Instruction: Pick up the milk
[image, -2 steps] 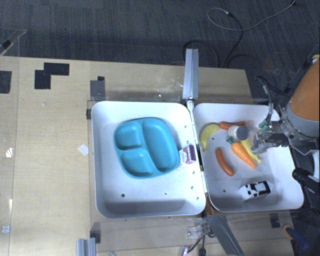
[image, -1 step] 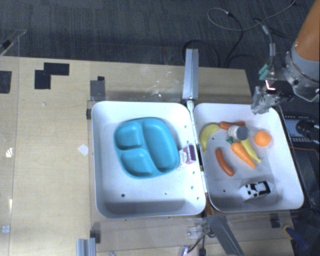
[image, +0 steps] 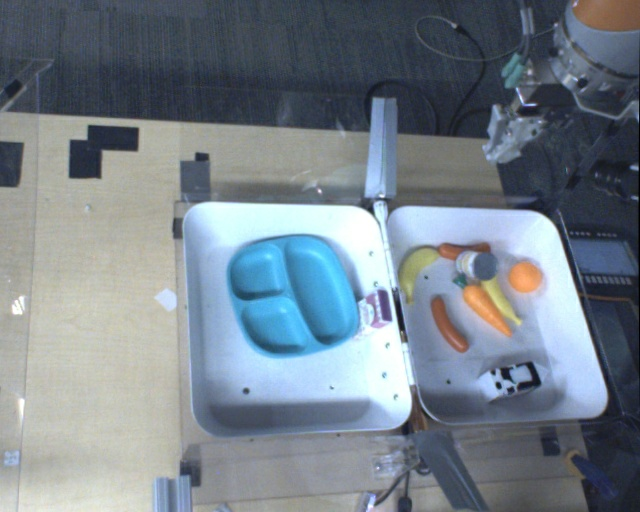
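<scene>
Item, task object: we record the small black-and-white cow-patterned milk carton (image: 513, 379) lying on its side on the floor of the right-hand shallow white plastic bin (image: 575, 300), toward five o'clock of that bin, near its front wall. Nothing touches it and nothing lies on top of it.

Item, the robot's metal two-finger hand (image: 512, 135): we find it raised beyond the bin's far edge, at about twelve o'clock from the milk carton and well apart from it. Whether it is spread or pressed together we cannot tell; nothing is seen in it.

Progress, as we judge it: the pick has not begun. Left to do are the travel over the bin toward five o'clock, the descent, the closing on the carton and the lift.

Item, neighbours in the same bin: a red sausage-shaped toy (image: 449, 324) at ten o'clock of the carton, nearest of the lot but apart from it; an orange carrot toy (image: 485, 308) at eleven o'clock; an orange round fruit (image: 525, 277) at twelve o'clock; a yellow banana toy (image: 416, 271) by the bin's left wall; a small bottle with a grey cap (image: 476, 266) among them. We judge the carton's surroundings open enough, though the front wall stands close behind it.

Item, left-hand shallow white plastic bin (image: 210, 390): holds a blue three-compartment plastic tray (image: 292, 293) and a small purple-and-white packet (image: 377, 310) at the tray's three o'clock. Both bins rest on the pale wooden worktop (image: 90, 330).
</scene>
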